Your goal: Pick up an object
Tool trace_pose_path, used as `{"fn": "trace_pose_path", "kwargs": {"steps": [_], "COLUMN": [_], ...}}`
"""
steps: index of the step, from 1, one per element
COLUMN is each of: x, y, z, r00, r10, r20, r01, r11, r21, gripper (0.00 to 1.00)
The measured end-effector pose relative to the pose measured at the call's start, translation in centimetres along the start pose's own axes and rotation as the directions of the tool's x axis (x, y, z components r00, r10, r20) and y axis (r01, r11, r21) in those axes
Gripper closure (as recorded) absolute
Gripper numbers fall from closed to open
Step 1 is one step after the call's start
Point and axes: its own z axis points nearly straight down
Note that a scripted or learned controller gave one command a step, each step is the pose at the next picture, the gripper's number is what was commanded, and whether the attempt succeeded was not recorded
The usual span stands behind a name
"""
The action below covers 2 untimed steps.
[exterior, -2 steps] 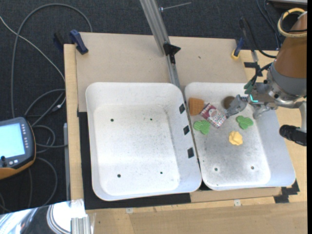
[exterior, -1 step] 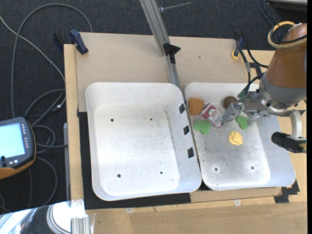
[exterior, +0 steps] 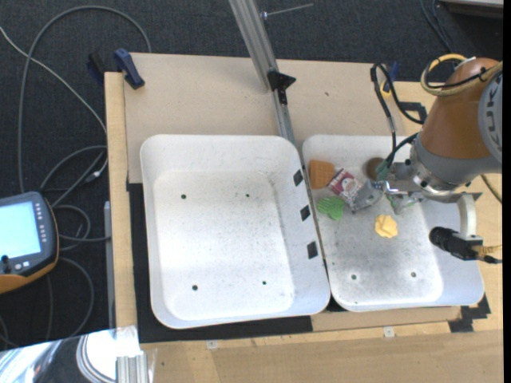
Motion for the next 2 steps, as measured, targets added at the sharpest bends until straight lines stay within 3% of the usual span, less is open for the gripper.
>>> {"fn": "trace_pose_path", "kwargs": {"steps": [1,2], "x": [-0.2,-0.2], "y": [-0.4,-0.2], "z": [6.3,4.8], "r00": [1.000,1.000], "r10": [0.000,0.000], "r20": [-0.001,0.001], "r01": [0.000,0.000], "r11": [1.000,1.000], "r21": [0.002,-0.007], "gripper": [0.00,1.00]}}
